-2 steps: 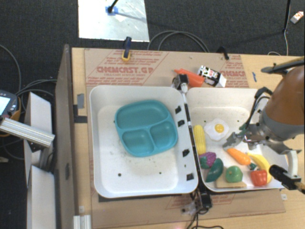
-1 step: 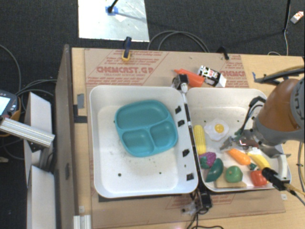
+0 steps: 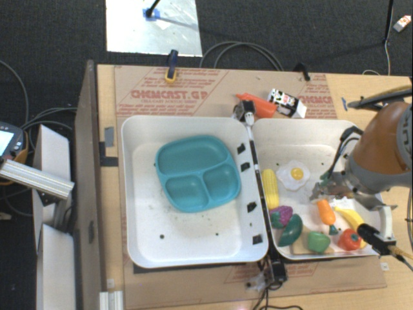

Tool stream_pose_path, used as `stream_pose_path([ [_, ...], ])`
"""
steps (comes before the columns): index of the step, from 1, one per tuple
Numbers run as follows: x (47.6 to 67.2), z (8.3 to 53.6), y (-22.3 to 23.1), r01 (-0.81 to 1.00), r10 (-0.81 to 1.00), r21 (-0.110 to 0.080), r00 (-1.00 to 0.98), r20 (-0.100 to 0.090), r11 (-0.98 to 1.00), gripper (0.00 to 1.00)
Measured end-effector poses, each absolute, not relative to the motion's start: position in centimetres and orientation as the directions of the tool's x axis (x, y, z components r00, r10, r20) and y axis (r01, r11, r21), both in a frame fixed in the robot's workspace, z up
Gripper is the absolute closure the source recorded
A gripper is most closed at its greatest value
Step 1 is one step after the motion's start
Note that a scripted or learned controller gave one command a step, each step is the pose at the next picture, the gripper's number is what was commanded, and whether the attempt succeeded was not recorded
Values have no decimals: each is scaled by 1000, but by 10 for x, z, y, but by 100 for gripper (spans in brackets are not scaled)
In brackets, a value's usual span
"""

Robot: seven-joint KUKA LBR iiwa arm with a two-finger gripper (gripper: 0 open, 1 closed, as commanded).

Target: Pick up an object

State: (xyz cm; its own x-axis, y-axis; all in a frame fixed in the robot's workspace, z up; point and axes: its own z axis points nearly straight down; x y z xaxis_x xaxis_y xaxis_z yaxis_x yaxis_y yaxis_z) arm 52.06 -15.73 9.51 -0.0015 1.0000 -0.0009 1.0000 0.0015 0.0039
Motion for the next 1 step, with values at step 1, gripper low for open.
stream_pose_path([
  [1, 563, 190, -37, 1000, 1000, 13, -18, 5, 18, 100],
])
